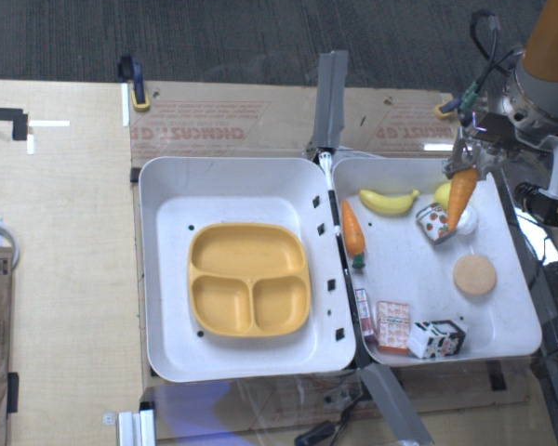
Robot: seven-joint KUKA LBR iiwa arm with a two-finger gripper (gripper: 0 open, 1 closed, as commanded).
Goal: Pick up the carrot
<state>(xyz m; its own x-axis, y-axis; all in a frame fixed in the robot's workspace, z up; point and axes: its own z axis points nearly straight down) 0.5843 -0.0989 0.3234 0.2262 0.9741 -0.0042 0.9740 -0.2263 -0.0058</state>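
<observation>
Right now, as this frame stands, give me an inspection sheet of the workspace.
Surface: wooden bench bearing left bin and right bin.
Job's things: carrot, thick end up between the claw's fingers, tip down over the right bin.
Clutter: yellow divided plate in left bin; in right bin a second carrot with green stalk, banana, round tan biscuit, small cartons.
Grippers: claw shut on the carrot.
Cables: black loops by the wrist.
Surroundings: printed cardboard sheet behind the bins.
</observation>
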